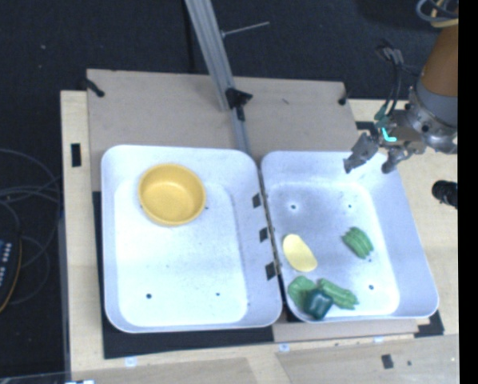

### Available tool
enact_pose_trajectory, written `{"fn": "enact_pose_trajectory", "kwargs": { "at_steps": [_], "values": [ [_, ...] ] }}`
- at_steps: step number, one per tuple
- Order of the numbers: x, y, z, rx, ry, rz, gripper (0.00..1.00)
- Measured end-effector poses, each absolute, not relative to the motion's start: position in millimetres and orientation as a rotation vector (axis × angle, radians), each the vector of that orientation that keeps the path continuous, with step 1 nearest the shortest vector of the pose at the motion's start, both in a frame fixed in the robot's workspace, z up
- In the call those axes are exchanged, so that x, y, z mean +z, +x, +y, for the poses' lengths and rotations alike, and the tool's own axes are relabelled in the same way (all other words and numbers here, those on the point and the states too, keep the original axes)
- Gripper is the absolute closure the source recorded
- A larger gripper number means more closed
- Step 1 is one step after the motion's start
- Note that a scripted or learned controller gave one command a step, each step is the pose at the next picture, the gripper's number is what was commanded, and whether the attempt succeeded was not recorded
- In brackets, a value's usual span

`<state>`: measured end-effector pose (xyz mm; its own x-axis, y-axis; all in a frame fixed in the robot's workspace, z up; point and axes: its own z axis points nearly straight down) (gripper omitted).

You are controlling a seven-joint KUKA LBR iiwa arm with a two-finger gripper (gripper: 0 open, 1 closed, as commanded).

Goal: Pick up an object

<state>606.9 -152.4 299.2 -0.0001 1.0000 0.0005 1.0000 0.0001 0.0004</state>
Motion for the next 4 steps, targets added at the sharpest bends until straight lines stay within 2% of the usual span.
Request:
{"fn": "enact_pose_trajectory", "kwargs": {
  "at_steps": [1, 4],
  "values": [
    [299, 606.9, -152, -0.001, -2.221, -2.221, 0.0],
    [136, 583.8, -170, 0.004, -2.221, -2.218, 0.0]
  ]
}}
